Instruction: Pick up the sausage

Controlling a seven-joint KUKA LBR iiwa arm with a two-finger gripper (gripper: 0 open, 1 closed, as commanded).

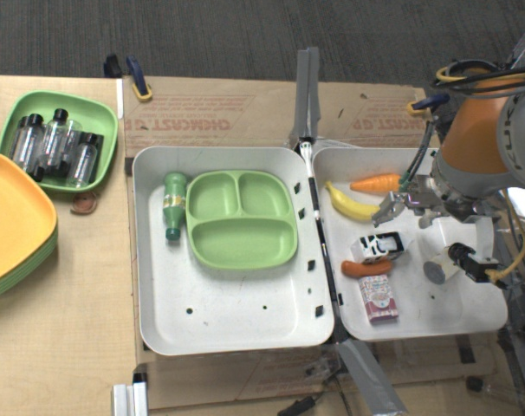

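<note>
The sausage (366, 267), short and red-orange, lies in the right bin (470, 319) near its left wall. It sits just below a small white and black object (379, 245). My gripper (407, 214) hangs over the bin's middle, up and to the right of the sausage and clear of it. Its two grey fingers (388, 210) stand apart and open, with nothing between them. The orange-banded arm (479, 137) reaches in from the right.
A banana (349, 203) and a carrot (375, 182) lie at the back of the right bin, and a pink box (379, 298) just below the sausage. The left bin (158, 310) holds a green divided plate (242, 218) and a green bottle (174, 204).
</note>
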